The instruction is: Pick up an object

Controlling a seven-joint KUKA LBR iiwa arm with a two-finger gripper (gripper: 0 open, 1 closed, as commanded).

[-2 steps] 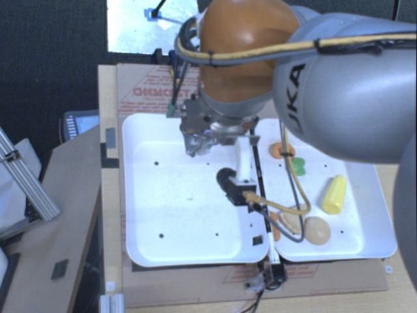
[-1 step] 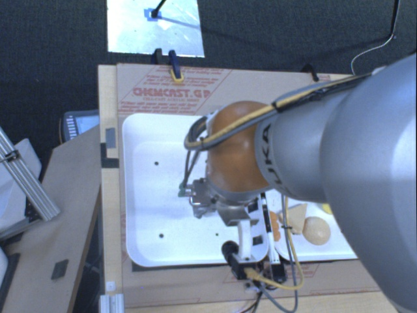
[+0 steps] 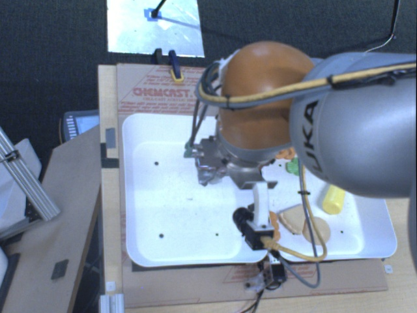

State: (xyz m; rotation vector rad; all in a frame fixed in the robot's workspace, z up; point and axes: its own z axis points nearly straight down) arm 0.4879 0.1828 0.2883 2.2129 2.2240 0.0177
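Arm low over the left bin, objects lying in the right one.

We see the grey arm (image 3: 352, 129) reaching in from the right, its orange band (image 3: 264, 93) bulking over the seam between the two white bins. The claw (image 3: 207, 168) hangs just above the floor of the left bin (image 3: 156, 201), near its far right part; we cannot tell how it is set. The task's things lie in the right bin (image 3: 374, 237): a yellow block (image 3: 333, 199) toward the right, a tan flat piece (image 3: 303, 222) near the front wall, and a small green object (image 3: 292, 167) with an orange bit (image 3: 285, 154) just beyond it, both partly hidden by the arm. Both bins rest on a cardboard sheet (image 3: 156, 87) on the table (image 3: 71, 194).
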